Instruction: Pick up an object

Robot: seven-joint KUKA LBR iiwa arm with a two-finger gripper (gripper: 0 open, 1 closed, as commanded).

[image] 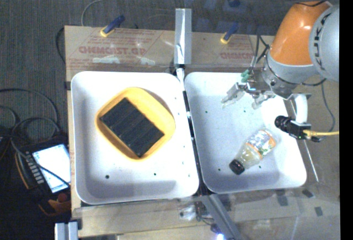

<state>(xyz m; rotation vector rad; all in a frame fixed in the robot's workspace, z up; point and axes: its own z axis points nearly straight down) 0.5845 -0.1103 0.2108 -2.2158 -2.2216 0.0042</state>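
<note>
Gripper spread open, holding nothing, hovering over far part of right bin. Target bottle lies on its side toward near right of that bin, cap pointing near-left. Best approach: move nearer, turn jaws across bottle's body, descend centred before closing

You've got a sponge sitting in the left bin, and a bottle lying in the right bin, gripper above it.
</note>
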